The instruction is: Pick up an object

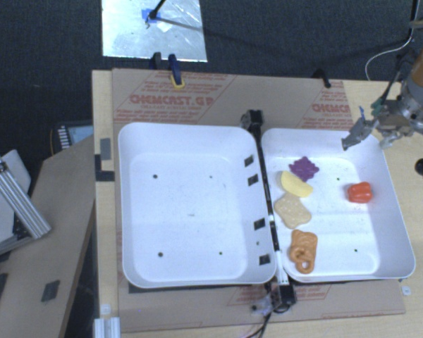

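Distance between gripper (370,134) and objects is what the coming move turns on. The gripper is seen at the far right corner of the right bin (391,210), its two fingers spread apart with nothing between them. The red object (360,192) lies nearest, toward the near side of the bin and almost directly below the fingers in the view. The purple piece (304,167) is found further left, with the yellow piece (295,184), the beige piece (292,210) and the orange pretzel-shaped piece (304,250) along the left wall.

bins (190,136): smooth white plastic | board (218,94): matt cardboard | sheet (127,20): shiny foil
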`<act>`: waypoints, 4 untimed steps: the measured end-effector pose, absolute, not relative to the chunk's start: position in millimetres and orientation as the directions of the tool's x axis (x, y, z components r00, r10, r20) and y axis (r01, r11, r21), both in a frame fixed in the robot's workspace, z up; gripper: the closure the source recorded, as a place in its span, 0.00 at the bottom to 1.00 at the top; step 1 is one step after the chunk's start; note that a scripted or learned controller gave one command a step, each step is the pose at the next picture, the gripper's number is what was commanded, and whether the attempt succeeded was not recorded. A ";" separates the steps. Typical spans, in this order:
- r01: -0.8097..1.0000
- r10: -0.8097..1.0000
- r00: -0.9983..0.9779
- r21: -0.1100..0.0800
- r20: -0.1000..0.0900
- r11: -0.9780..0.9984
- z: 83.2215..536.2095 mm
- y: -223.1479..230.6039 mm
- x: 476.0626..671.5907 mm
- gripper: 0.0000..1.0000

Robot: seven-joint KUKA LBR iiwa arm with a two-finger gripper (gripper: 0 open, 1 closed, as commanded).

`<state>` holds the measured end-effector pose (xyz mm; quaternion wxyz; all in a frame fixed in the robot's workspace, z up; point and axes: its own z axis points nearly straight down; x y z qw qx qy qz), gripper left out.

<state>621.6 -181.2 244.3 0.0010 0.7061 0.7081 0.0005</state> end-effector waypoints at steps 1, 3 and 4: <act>1.000 1.000 -0.012 0.023 -0.003 0.012 431.2 -112.9 649.2 0.00; 1.000 1.000 -0.012 0.004 0.002 0.012 535.1 -71.6 659.9 0.00; 1.000 1.000 -0.015 0.003 0.004 0.015 535.2 36.3 662.7 0.00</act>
